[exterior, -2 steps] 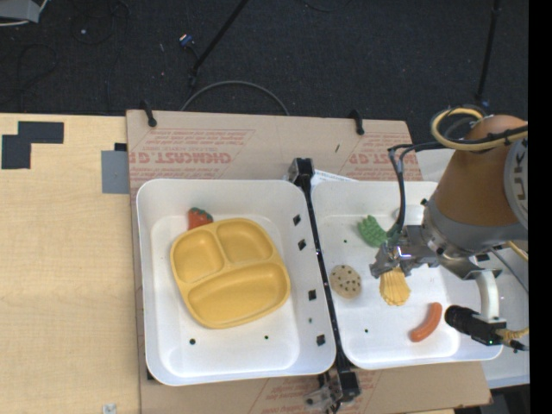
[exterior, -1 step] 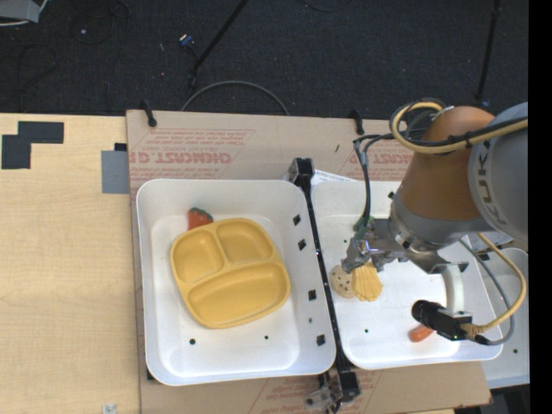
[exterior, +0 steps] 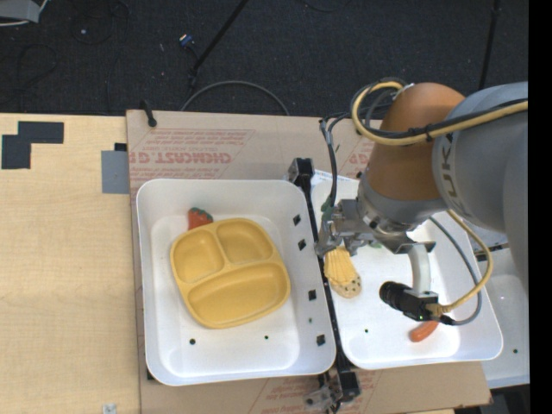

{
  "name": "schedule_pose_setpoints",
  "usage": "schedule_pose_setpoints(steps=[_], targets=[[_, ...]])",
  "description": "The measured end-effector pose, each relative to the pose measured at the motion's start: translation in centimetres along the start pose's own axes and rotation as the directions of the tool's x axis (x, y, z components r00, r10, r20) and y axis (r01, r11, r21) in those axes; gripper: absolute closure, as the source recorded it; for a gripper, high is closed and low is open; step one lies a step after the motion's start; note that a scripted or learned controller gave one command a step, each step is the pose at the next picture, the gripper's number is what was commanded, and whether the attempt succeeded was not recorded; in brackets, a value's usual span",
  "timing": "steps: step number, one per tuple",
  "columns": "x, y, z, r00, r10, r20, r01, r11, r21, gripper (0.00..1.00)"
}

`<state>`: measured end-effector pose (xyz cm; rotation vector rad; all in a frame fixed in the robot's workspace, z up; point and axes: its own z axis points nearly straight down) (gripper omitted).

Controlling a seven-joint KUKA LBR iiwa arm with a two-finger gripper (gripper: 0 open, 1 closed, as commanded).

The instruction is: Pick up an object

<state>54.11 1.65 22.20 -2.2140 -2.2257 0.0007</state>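
Note:
A yellow corn cob [exterior: 343, 272] lies at the left side of the right bin [exterior: 470, 339], close to the divider between the bins. My gripper [exterior: 334, 241] hangs right over the cob's upper end, low in the bin, and the wrist hides how it meets the cob. A small orange carrot [exterior: 422, 332] lies near the front of the same bin. In the left bin [exterior: 164, 317] a yellow divided plate [exterior: 228, 271] lies flat, with a red pepper-like piece with a green top [exterior: 199, 217] at its upper left rim.
The bulky grey and orange arm [exterior: 414, 153] covers the back of the right bin. A cardboard sheet [exterior: 216, 149] lies under both bins, and pale bench surface [exterior: 60, 274] spreads to the left.

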Motion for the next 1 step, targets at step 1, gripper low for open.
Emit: schedule_pose_setpoints(steps=[1], targets=[[4.82,2.01,0.96,1.0,0.0,0.0,0.0,1.0,0.002,1.0]])
